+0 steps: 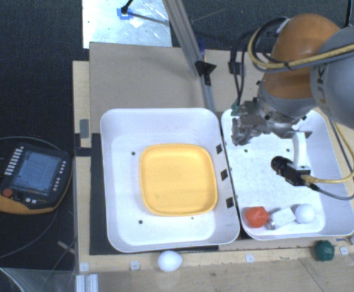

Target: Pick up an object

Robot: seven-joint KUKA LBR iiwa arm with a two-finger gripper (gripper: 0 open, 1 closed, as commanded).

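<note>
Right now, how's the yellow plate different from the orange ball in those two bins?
The yellow plate is flat, squarish with rounded corners, and far bigger; the orange ball is small and round. The plate lies alone in the middle of the left bin, while the ball sits at the near edge of the right bin, beside a white ball. Both rest untouched, away from the claw.
</note>
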